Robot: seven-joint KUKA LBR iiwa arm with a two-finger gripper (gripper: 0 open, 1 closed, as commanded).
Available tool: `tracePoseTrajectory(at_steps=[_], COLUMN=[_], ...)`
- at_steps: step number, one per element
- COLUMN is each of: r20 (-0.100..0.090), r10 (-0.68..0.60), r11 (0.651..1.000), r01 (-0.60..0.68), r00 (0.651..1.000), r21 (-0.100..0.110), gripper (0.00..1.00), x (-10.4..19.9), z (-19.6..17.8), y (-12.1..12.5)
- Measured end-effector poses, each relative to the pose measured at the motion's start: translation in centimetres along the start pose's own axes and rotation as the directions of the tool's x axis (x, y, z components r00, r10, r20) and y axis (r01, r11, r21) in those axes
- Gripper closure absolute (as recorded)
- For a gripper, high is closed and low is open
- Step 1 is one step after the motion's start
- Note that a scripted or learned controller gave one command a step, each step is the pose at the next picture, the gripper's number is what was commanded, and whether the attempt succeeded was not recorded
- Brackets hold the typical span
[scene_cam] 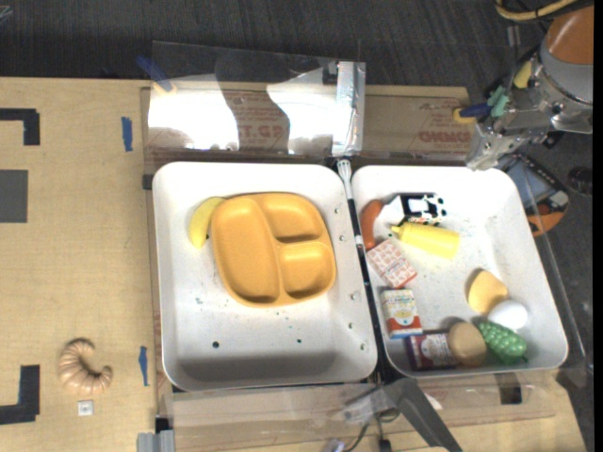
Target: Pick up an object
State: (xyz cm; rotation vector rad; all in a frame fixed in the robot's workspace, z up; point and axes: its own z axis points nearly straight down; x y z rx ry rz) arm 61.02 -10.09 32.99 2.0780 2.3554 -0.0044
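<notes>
Hanging above the far right corner of the right bin, outside its rim, the arm seems to be at the approach step: nothing is lifted, and every candidate object lies untouched below. The worktop carries two white bins; the left bin holds an orange divided tray with a yellow piece tucked under its left edge. The right bin holds the pickable clutter: a yellow block lying on a black-and-white item, a red patterned packet, a small carton, a dark jar on its side, a tan oval, a brown ball, a white ball and a green knobbly piece.

My judgement is that the next move calls for travelling inward over the bin, then descending on something standing free; the yellow block or the tan oval looks easiest, while the near-corner cluster is crowded.

The tool is small and tangled with cables, so I cannot tell whether it is spread or pressed together. The arm is cut off by the frame's edge, and a reddish thing by the bin divider is partly hidden.
</notes>
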Motion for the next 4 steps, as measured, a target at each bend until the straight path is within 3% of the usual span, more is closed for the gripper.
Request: tracePoseTrajectory(at_steps=[1, 2, 3, 4], r20=[-0.001, -0.003, -0.002, -0.001], r10=[-0.153, -0.184, -0.013, 0.15], r11=[0.988, 0.983, 1.0, 0.989], r01=[0.153, 0.184, 0.013, -0.15], r00=[0.988, 0.983, 1.0, 0.989], r21=[-0.001, -0.003, 0.002, 0.003], gripper=[1.0, 1.0, 1.0, 1.0], x=[3.8, 12.8, 21.0, 28.4], z=[-5.2, -9.1, -8.8, -10.6], y=[6.3, 7.4, 8.3, 9.2])
